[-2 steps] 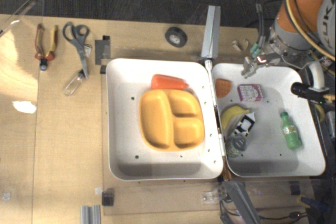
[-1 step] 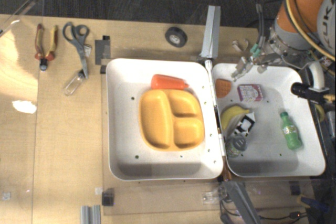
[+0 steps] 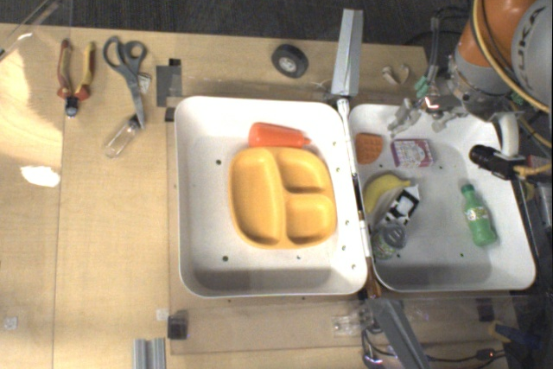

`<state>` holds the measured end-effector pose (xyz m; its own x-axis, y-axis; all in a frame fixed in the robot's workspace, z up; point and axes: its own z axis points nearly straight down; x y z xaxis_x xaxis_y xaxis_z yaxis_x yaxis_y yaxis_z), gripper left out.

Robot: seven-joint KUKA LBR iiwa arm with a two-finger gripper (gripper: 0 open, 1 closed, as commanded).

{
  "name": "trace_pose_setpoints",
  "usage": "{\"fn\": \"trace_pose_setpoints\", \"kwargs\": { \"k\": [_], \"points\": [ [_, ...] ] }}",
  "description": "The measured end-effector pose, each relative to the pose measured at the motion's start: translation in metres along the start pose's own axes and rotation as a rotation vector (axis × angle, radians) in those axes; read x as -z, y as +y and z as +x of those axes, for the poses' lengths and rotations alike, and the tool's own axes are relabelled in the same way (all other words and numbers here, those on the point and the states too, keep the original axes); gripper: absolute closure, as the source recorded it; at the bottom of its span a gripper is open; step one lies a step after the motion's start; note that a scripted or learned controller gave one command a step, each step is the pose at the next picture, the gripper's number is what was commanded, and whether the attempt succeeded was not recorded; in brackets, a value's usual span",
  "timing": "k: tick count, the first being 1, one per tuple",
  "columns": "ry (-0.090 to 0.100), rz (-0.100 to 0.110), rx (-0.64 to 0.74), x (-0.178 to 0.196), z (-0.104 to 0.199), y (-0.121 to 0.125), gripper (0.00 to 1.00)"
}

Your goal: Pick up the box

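The box [image 3: 411, 153] is a small flat purple-and-white pack lying in the far part of the right bin [image 3: 510, 272]. My gripper [image 3: 422, 116] hangs over the far rim of that bin, just beyond the box and slightly to its right. Its fingers [image 3: 403, 116] stand apart with nothing between them, so it is open. The grey arm with its orange band [image 3: 510, 4] comes in from the upper right.
Around the box lie an orange round item [image 3: 369, 148], a yellow piece [image 3: 383, 188], a black-and-white object [image 3: 400, 205] and a green bottle [image 3: 477, 216]. The left bin [image 3: 199, 212] holds a yellow divided tray [image 3: 281, 196] and a red-orange item [image 3: 277, 135]. Scissors [image 3: 130, 73] and pliers [image 3: 73, 73] lie on the bench.
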<state>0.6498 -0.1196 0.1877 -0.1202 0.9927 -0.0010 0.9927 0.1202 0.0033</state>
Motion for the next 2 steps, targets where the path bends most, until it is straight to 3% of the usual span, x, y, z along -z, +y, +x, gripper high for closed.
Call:
{"fn": "trace_pose_setpoints", "kwargs": {
  "k": [1,2],
  "points": [
    [-0.005,-0.015,-0.043,-0.085,-0.027,0.006,0.0],
    [-0.008,-0.024,-0.037,-0.07,-0.027,0.009,1.0]
  ]
}}
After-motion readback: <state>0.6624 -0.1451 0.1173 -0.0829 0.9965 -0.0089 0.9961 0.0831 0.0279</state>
